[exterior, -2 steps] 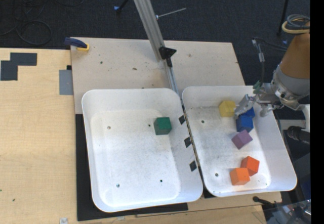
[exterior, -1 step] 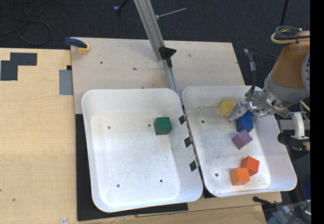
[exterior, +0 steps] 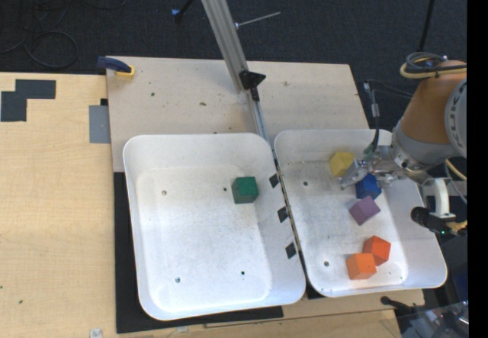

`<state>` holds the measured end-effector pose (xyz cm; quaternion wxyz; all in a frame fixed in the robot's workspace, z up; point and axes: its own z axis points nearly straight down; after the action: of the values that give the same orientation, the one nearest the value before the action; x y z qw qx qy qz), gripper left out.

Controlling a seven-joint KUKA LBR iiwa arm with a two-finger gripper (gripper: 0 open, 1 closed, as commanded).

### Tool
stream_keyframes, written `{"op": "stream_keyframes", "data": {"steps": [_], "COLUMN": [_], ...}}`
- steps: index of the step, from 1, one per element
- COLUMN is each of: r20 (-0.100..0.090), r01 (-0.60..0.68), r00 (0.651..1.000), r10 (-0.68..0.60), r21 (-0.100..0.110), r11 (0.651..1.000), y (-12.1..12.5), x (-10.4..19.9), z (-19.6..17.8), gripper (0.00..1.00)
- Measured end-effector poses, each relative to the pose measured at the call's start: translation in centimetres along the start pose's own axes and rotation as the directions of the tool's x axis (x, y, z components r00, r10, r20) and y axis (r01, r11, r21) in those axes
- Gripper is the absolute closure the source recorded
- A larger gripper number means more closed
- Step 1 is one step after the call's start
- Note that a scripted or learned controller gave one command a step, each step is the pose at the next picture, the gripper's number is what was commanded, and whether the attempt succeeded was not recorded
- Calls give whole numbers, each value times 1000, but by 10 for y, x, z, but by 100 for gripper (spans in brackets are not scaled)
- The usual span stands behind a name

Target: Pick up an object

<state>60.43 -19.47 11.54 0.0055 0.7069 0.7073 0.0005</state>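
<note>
A: From the overhead camera, the pincer (exterior: 364, 174) is hanging low in the right bin (exterior: 320, 283), right at the blue cube (exterior: 368, 186). Whether it is clamped on the cube I cannot tell; the metal is blurring into the block.

B: So the blue cube is the target, sitting just beside the yellow block (exterior: 341, 162)?

A: Yes, and the purple cube (exterior: 364, 210) is lying just below the blue cube. A good grasp is probably needing a straight, centred descent (crowding is the main hazard), so neither neighbour is getting nudged.

B: Anything else?

A: Two orange blocks (exterior: 369, 258) are sitting well below the blue cube, out of the way. The green cube (exterior: 245, 189) is resting far to its left, in the left bin (exterior: 152, 298) on the surface.
</note>
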Motion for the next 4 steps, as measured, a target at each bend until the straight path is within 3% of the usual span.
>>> {"op": "stream_keyframes", "data": {"steps": [1,2,4], "r20": [-2,-6,-5], "r01": [-2,-5,0], "r00": [1000,1000,1000], "r10": [2,5,0], "r21": [-6,5,3], "r11": [1000,1000,1000], "y": [2,-6,-16], "x": [0,-6,-2], "z": [-14,-71,-177], "gripper": [100,100,100]}}
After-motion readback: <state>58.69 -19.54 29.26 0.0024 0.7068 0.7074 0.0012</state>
